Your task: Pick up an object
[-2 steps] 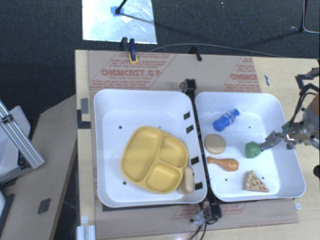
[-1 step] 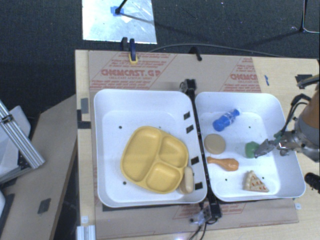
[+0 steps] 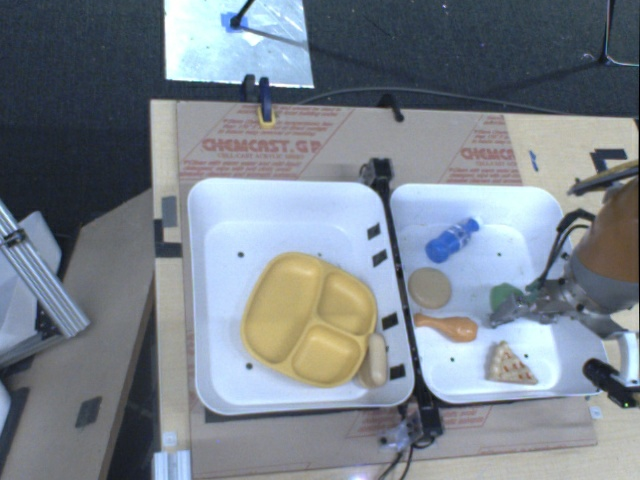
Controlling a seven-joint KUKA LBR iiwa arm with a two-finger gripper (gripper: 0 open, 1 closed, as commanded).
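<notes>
Jaws (image 3: 500,314) low in the right bin (image 3: 540,208), tips at a green object (image 3: 503,295); apart or together, cannot tell. Arm (image 3: 610,258) reaching in from the right. Nearby: one blue bottle (image 3: 452,239), one round cookie (image 3: 430,288), one drumstick (image 3: 447,325), one pizza slice (image 3: 511,364). Left bin (image 3: 230,208): one yellow tray (image 3: 308,318), one bread roll (image 3: 375,359).

Single fixed camera above the bench (image 3: 330,138), looking down at a slant on both white bins (image 3: 215,218); arm (image 3: 610,248) enters from right.

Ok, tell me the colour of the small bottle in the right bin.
Blue bottle, camera view.
</notes>
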